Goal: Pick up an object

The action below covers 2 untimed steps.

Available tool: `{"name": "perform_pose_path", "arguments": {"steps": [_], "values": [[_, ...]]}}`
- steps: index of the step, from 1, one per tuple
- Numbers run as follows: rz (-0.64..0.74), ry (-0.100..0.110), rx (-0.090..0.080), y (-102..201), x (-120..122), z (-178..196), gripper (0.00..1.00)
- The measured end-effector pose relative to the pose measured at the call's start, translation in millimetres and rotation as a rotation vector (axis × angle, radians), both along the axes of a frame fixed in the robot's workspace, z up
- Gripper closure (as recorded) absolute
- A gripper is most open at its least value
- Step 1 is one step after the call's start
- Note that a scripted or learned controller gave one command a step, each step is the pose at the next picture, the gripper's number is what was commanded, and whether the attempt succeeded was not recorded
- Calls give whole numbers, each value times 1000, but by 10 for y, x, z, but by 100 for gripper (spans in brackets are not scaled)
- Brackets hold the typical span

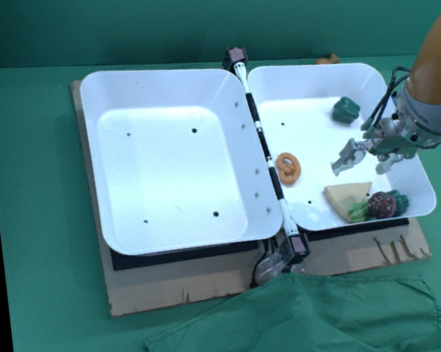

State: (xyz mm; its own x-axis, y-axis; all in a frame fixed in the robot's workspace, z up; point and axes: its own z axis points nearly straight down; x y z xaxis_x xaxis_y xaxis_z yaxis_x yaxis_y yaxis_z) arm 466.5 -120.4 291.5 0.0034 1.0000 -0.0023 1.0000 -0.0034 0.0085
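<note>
Hovering over the right bin (413, 187), the gripper (364, 156) sits above bare white floor with nothing between its jaws; one finger juts left at a slant, but whether the pair stands open or closed cannot be told from this angle. Candidates for the pick all lie in that same bin: a pretzel-shaped orange piece (287, 168) close to the central divider (262, 138), a dark green pepper-like piece (345, 109) toward the far wall, and a tan wedge (346, 196) in the near corner touching a cluster of dark red and green bits (385, 204). Gripper is between the pepper and the wedge, well apart from the pretzel. Left bin (105, 145) likely serves as the drop side. Judgement: isolated pretzel or pepper offers a cleaner grasp; the crowded corner risks jaws striking the wall. Green cloth (302, 320) covers the worktop front.
</note>
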Motion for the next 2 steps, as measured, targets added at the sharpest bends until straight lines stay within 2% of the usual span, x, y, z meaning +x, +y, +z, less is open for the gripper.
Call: {"name": "perform_pose_path", "arguments": {"steps": [1, 2], "values": [[-4, 11, 1, -256, -2, -435, 0], [3, -7, -2, -98, 21, 628, 0]]}}
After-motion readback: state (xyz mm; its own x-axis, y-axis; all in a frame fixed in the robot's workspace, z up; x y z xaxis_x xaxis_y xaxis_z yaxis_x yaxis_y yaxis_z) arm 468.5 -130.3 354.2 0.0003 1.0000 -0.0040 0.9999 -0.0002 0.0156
